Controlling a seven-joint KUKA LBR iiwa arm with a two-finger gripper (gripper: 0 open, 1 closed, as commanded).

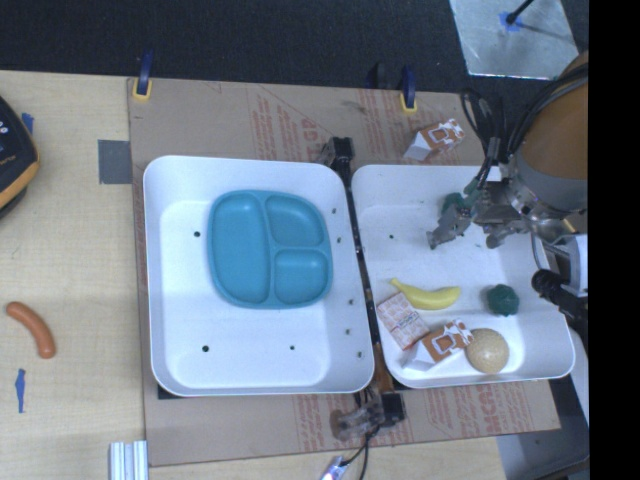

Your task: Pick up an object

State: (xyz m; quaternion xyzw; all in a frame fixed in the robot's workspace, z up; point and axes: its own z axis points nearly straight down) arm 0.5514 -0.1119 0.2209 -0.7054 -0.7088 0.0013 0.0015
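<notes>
My gripper [467, 236] hangs over the back half of the right bin [400, 193], open, with nothing between its fingers. A yellow banana [427, 294] lies in front of it near the bin's middle. A dark green lump [502, 299] sits to the banana's right. Along the front wall rest a beige ball [487, 350], a small brown-and-white carton [445, 340] and a pale printed packet [400, 318]. The gripper touches none of them.
The left bin [175, 353] holds a blue divided plate [270, 248]. Behind the right bin, another small carton [435, 138] lies on the cardboard. Far left on the bench are a sausage [32, 328] and a yellow-black device [10, 158].
</notes>
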